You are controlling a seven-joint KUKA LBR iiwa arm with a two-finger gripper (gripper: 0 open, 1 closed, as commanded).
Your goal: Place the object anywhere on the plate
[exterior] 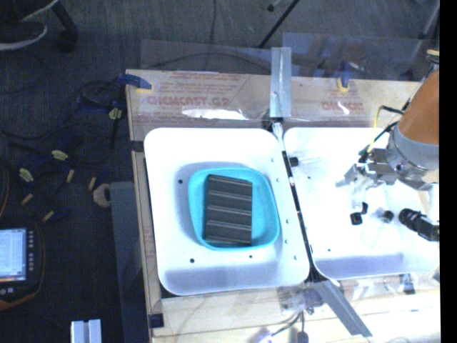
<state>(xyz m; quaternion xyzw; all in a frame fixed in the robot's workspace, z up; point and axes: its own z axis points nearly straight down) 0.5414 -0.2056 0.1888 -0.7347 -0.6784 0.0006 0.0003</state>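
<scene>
Left bin (pixel 164 263) holds blue plate (pixel 268 216) w/ dark ribbed block (pixel 228 209) lying flat at its centre, inside the rim. Right bin (pixel 335 256), just beside it: tool (pixel 368 209) hangs above the bin floor, fingers apart, nothing btwn them. Arm (pixel 421 131) enters from right. Table (pixel 207 102) edge beyond.

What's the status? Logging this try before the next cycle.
Gripper over right bin. Dark ridged object lies on blue plate, left bin. Nothing blocking.
</scene>
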